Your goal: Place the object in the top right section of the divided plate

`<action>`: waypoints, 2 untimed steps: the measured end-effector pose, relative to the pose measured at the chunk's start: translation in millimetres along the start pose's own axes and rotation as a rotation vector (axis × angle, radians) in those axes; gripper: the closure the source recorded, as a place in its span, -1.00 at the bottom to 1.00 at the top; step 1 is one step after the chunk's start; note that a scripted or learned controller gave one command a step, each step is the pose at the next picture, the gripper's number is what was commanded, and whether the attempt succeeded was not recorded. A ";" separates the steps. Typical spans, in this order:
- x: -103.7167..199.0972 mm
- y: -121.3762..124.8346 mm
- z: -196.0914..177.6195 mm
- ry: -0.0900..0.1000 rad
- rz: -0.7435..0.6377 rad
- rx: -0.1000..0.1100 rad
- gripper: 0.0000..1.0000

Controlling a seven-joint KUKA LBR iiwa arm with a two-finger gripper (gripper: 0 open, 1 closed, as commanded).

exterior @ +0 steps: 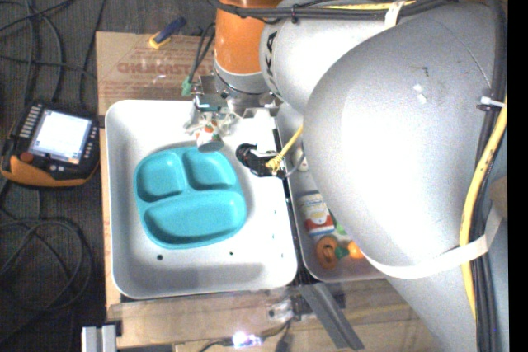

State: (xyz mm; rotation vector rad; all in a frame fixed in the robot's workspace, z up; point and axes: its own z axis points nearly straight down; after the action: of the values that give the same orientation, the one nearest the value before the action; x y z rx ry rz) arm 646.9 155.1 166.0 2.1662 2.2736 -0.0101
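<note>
The gripper (208, 126) hung over the far rim of the teal divided plate (191, 198), just above its top right section, and something small and pale seemed caught at its tip, though whether that was the object, and whether it was truly grasped, could not be told. If dropped from there, it might have hit the rim and skidded into the left bin (132, 260) instead of 1 of the plate's 3 sections.

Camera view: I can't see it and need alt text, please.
A grey robot arm's gripper hovers at the upper edge of a blue divided plate lying in the left white bin. The right bin holds small objects.
</note>
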 end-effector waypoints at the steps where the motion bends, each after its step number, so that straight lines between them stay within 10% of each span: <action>1: -22.8 -9.0 25.8 0.000 -0.046 0.001 1.00; 2: -18.3 -29.1 29.2 0.003 0.023 0.002 1.00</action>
State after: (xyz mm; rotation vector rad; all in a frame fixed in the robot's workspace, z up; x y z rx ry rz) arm 618.6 135.3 137.0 2.1949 2.2511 -0.0088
